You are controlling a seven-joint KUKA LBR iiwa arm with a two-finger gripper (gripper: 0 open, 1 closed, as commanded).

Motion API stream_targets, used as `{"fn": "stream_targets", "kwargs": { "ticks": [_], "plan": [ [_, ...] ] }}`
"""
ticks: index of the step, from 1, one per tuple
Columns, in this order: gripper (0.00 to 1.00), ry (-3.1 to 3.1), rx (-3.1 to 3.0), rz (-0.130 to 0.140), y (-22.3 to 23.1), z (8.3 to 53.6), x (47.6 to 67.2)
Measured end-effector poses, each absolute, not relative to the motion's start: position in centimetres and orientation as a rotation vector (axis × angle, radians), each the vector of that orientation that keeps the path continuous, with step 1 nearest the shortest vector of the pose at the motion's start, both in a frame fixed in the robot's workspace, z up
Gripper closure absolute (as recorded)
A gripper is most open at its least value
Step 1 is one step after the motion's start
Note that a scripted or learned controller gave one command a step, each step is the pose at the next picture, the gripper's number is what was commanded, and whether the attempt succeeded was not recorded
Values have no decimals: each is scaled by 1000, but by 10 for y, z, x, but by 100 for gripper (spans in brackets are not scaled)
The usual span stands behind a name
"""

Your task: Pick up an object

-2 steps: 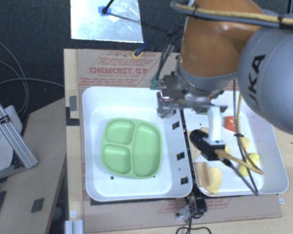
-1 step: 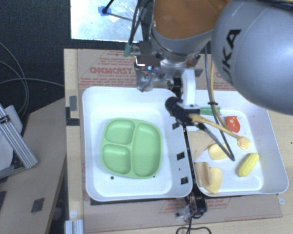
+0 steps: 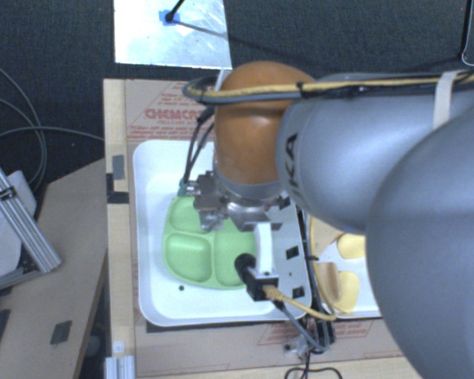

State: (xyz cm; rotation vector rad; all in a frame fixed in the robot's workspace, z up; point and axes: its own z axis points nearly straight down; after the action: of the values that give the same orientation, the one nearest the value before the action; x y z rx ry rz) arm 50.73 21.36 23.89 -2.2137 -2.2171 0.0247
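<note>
**Gripper right over the green tray**

The arm (image 3: 363, 172) reaches across the right bin (image 3: 362, 313) into the left bin (image 3: 146, 235). There the green tray (image 3: 191, 251), a divided dish, lies flat, and its right part runs under the gripper (image 3: 235, 212). The wrist hides whether the gripper is spread or closed. The likely move is straight down. Yellow pieces (image 3: 349, 247) lie in the right bin, well behind the wrist.
</note>
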Motion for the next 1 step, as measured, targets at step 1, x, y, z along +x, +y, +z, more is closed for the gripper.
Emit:
{"fn": "stream_targets", "kwargs": {
  "ticks": [1],
  "plan": [
    [100,-2231,-2219,-26,202,401,487]
  ]
}}
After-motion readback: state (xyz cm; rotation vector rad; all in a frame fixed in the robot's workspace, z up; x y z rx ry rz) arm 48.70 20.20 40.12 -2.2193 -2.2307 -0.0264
